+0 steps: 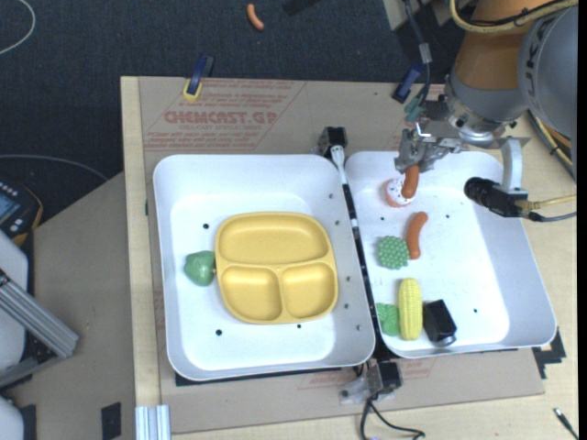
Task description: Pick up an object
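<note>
Item: gripper, at the far end of the right bin. State: closed narrow on 1 small sausage, which hangs upright between the fingers, its lower end just above or touching a pink-and-white piece; contact cannot be told.

Also in the right bin: second sausage, broccoli, corn cob, black block.

Left bin: yellow tray, green lump.

Handling note: lift straight and slowly; the grip looks thin, so any swing could drop it.
</note>
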`<state>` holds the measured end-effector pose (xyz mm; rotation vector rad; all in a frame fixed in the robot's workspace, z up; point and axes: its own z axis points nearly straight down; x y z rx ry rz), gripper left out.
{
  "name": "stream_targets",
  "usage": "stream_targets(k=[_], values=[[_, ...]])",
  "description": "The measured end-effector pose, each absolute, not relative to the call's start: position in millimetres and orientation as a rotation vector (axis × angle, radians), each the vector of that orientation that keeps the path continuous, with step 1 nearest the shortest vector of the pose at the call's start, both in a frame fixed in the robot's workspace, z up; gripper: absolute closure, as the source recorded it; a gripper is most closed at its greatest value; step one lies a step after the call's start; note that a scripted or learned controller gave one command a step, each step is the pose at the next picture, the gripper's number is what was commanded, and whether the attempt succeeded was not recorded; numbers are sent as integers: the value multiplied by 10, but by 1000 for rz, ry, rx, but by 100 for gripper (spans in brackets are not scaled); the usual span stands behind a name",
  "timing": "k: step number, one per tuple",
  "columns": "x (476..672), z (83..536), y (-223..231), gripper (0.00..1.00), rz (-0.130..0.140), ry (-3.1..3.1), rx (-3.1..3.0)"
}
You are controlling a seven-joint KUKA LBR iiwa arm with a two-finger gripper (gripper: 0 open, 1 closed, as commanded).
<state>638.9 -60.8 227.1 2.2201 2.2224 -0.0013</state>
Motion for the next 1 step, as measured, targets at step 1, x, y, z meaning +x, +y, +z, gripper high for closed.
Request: stream_targets(k=[1], values=[[6368,2269,-743,100,-1,2221,2223]])
